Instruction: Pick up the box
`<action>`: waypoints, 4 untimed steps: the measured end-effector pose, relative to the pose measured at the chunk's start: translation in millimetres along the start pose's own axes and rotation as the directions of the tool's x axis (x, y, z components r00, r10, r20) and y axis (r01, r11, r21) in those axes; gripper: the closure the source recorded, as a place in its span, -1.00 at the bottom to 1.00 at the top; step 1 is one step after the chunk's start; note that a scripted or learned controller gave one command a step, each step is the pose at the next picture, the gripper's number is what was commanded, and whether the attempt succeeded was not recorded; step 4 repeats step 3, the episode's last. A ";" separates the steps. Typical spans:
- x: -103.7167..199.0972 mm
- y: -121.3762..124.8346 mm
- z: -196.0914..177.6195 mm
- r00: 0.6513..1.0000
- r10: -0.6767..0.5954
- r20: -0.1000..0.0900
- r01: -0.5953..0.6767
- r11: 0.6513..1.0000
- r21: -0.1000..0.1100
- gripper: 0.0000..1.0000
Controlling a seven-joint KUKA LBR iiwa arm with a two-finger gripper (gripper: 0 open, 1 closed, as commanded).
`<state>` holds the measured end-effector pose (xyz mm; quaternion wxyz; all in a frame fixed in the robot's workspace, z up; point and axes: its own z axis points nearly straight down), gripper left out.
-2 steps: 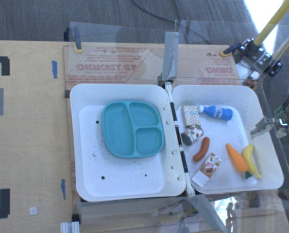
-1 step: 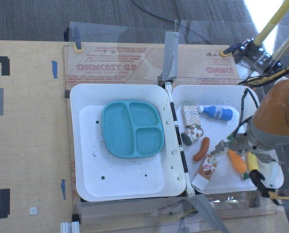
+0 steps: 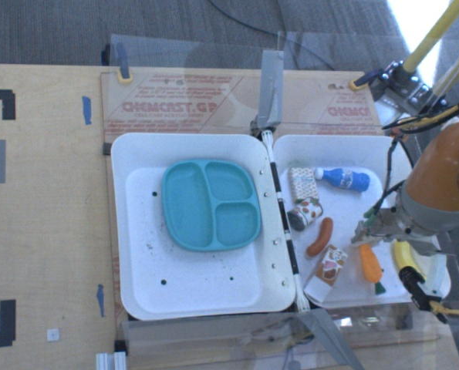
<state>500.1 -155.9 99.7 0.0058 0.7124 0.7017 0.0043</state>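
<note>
Though the state of the gripper [image 3: 367, 233] cannot be told, the box [image 3: 332, 265] lies just beside it.

Colour log, as I read it from the remote feed.

- Left bin [image 3: 133, 280]: white, peppered with dark specks.
- Divided plate [image 3: 211, 204]: plain teal all over.
- Right bin [image 3: 383, 295]: white.
- Box [image 3: 302, 182]: pale, with fine red and green speckled print.
- Bottle [image 3: 345, 179]: blue body, white cap.
- Small can [image 3: 305, 212]: red-brown label, dark end.
- Sausage [image 3: 319, 237]: orange-red.
- Small carton [image 3: 332, 266]: white with red and brown print.
- Carrot [image 3: 370, 262]: orange, with a green tip.
- Arm [image 3: 445, 172]: I see the orange band, with grey below it.
- Bench [image 3: 44, 230]: pale wood, with blue tape strips and black marks.
- Clear sheet [image 3: 175, 102] behind the bins: red lettering.
- Floor [image 3: 136, 6]: grey.
</note>
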 end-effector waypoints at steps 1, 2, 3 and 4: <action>46.8 -12.3 -102.5 1.000 0.006 -0.002 -0.006 1.000 0.014 1.00; 26.5 37.5 -80.9 0.999 -0.054 -0.001 0.054 0.998 0.012 1.00; 23.7 62.6 -86.5 0.990 -0.141 -0.001 0.141 0.990 0.011 1.00; 23.7 62.6 -86.5 0.990 -0.141 -0.001 0.141 0.990 0.011 1.00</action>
